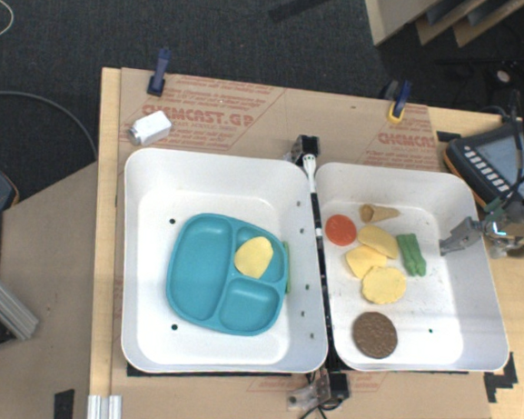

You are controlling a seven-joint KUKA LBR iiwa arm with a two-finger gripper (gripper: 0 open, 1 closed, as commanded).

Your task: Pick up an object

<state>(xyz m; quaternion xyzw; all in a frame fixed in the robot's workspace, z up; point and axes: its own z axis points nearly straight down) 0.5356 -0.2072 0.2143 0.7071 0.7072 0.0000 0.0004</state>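
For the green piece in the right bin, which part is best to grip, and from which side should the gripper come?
Grip the green piece across its narrow width, near the middle, coming straight down from above. It is a long, slim bar lying flat, running roughly up and down in the view. Its right side faces bare floor of the right bin; its left side lies close to a yellow piece, so that finger probably has little room.

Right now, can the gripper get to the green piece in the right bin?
Probably yes. The gripper sits just right of the green piece, with bare right bin floor between them.
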